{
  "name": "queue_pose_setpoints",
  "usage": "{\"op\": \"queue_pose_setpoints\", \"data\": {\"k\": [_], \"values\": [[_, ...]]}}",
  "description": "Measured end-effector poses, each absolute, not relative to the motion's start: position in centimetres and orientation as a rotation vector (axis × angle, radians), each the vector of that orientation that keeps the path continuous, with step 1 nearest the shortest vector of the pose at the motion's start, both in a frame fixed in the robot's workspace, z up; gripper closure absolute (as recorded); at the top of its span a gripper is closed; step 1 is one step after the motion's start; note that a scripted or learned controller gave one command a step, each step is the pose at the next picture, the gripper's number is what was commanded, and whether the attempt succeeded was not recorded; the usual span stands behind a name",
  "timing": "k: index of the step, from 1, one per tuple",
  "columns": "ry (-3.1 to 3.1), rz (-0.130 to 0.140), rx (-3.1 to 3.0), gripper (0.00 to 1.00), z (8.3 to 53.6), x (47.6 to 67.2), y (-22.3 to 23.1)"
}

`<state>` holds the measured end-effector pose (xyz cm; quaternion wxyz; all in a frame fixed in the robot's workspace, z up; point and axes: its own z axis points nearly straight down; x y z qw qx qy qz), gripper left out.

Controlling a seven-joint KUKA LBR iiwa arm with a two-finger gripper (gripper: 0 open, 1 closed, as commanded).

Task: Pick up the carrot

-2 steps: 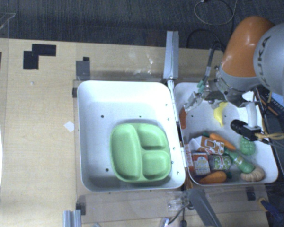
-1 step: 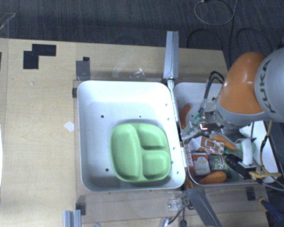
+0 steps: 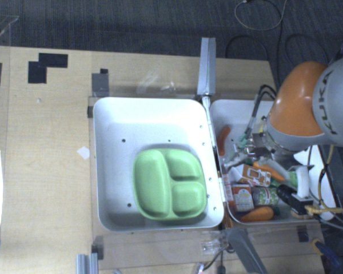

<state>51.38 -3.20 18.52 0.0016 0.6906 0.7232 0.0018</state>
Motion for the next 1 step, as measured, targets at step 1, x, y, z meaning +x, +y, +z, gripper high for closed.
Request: {"op": "queue_pose_setpoints", "data": {"k": [1], "values": [[1.976,0.005,2.440,0.00,21.02,48.78,-1.57]]}}
